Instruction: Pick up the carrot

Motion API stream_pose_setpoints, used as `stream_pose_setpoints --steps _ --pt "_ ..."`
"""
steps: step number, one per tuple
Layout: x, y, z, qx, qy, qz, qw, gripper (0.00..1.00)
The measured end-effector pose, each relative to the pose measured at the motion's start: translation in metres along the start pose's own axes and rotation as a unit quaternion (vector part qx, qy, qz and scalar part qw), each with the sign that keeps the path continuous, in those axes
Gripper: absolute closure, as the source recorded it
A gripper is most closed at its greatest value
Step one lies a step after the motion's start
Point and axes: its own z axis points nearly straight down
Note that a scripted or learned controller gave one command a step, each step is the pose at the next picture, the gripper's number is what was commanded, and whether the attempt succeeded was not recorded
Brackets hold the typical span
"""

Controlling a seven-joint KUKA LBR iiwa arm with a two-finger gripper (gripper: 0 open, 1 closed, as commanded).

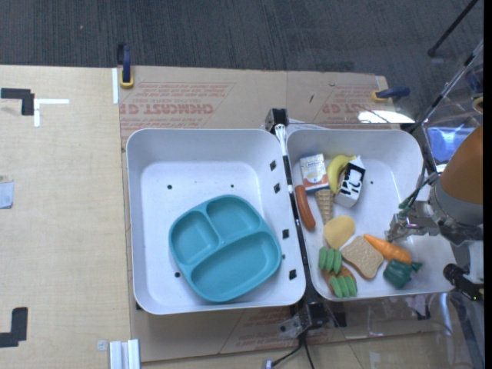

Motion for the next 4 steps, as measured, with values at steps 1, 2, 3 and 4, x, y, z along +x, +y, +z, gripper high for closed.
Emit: stream_pose_setpoints --steps 1,2,3,4 --pt "0.0 0.0 0.0 0.0 0.0 0.0 1.0 0.0" --pt "0.07 -0.027 -0.001 -0.001 0.0 -0.037 0.9993 0.0" --pt "0.104 -0.029 -0.001 -0.003 -0.005 -0.014 0.9999 0.0" --pt "0.098 -0.03 0.001 -0.001 -0.001 0.162 0.9867 0.0"
